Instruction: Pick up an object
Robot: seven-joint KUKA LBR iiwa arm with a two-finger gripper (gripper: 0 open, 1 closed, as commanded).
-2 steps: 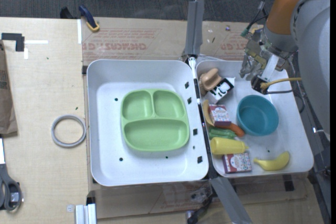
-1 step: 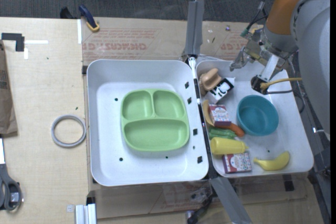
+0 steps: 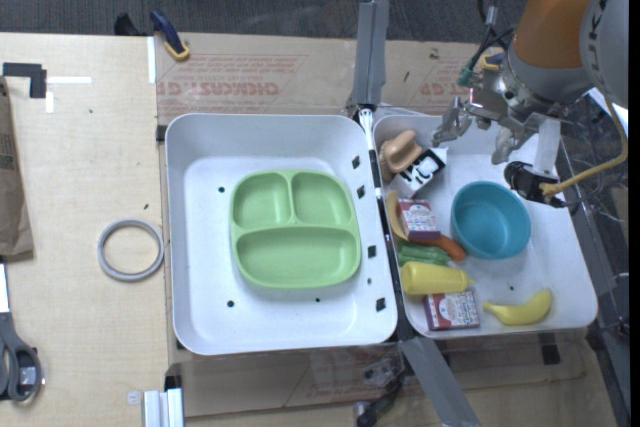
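Far to my left the green plate (image 3: 295, 242) lies in its bin (image 3: 190, 245). My jaws (image 3: 470, 120) hang spread and bare over the right bin (image 3: 570, 245); the blue bowl (image 3: 490, 221) sits just below them.

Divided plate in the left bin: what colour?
Light green, seen plainly in the camera view.
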